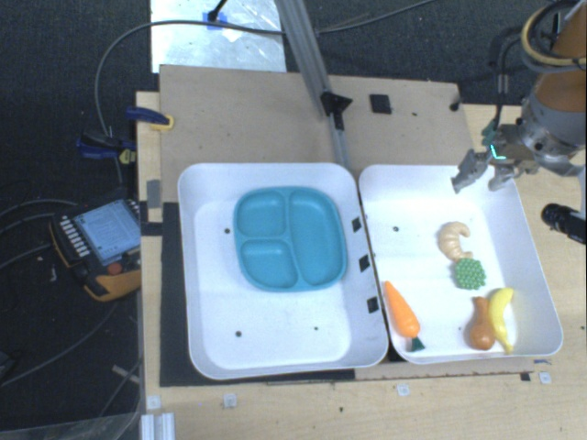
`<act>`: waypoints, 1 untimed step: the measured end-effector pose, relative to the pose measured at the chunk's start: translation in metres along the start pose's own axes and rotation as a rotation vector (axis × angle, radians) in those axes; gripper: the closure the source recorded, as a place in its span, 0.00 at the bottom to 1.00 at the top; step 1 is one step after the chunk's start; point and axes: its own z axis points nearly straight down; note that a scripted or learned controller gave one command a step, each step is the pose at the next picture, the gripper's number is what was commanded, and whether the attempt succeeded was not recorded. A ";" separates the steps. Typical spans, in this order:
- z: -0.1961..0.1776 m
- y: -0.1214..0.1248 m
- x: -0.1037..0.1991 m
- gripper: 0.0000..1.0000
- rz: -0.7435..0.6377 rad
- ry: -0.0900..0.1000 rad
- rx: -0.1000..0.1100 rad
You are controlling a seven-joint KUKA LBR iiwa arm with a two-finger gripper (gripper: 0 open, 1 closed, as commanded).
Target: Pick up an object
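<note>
Two shallow white bins sit side by side on the bench, and we take the right bin (532, 246) as our landmark. Our gripper (479, 172) hangs over its far rim with the two fingers apart and nothing between them, so we judge that we are in the approach step. Inside this bin, toward its near side, lie a croissant (454, 238), a green bunch of grapes (470, 273), a banana (502, 317), a brown drumstick (480, 328) and a carrot (402, 312). Next we must choose one piece and descend. The croissant has open floor around it; the banana touches the drumstick near the wall, which leaves little room.
</note>
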 end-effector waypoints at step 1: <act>-0.001 0.001 0.000 0.00 0.000 -0.001 -0.003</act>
